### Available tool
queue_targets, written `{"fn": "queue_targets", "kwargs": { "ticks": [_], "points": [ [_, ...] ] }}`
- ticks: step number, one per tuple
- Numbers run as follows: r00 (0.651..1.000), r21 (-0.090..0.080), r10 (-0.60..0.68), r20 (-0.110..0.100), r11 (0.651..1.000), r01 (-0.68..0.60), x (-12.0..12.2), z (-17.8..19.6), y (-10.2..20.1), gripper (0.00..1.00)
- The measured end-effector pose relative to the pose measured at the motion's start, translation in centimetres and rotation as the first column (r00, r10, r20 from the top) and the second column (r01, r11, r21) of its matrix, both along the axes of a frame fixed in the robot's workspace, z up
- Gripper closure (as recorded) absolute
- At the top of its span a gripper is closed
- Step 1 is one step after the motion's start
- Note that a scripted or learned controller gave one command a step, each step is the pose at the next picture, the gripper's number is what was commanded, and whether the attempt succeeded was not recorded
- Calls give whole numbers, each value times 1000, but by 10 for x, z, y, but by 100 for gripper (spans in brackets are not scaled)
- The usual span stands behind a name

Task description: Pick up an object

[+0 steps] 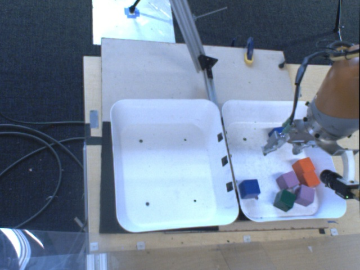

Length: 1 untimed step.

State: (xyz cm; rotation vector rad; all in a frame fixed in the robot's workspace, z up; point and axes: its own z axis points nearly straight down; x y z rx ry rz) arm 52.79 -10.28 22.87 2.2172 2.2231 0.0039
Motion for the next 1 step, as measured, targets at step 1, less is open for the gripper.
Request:
{"fn": "queue_targets", "kwargs": {
  "ticks": [1],
  "points": [
    [1000,-4,-4,2,1000,4,13,23,-61,0]
  ]
}}
